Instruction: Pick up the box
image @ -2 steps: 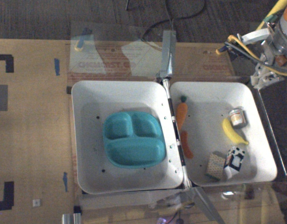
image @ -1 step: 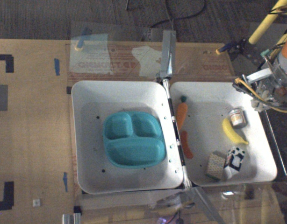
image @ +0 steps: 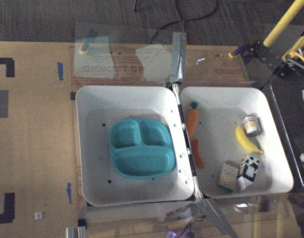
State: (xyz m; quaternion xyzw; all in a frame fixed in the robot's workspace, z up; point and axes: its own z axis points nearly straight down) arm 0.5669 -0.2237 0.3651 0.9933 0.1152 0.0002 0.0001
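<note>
the 2 shallow white bins sit side by side on the tan bench, split by a thin metal divider. the left white bin point(image: 92, 105) holds a teal plastic plate with 3 compartments point(image: 141, 147), lying flat near the bin's middle.

the right white bin point(image: 226, 98) holds the rest. the small square box with a speckled tan and green face point(image: 228, 176) lies near the front of this bin, roughly midway across, and looks slightly tilted. just to its right, touching or nearly touching it, is a small black and white patterned carton point(image: 248, 169). behind that carton lies a yellow banana point(image: 247, 140), angled, and just behind the banana sits a small tin can with a silvery top point(image: 251, 125). along the bin's left wall, by the divider, an orange toy carrot with a green top point(image: 192, 120) lies lengthwise, and a dark orange-red stick-like piece point(image: 197, 154) lies in front of it, closer to the box but apart from it.

nothing grips the box. whether the gripper is open or closed cannot be told here.
</note>
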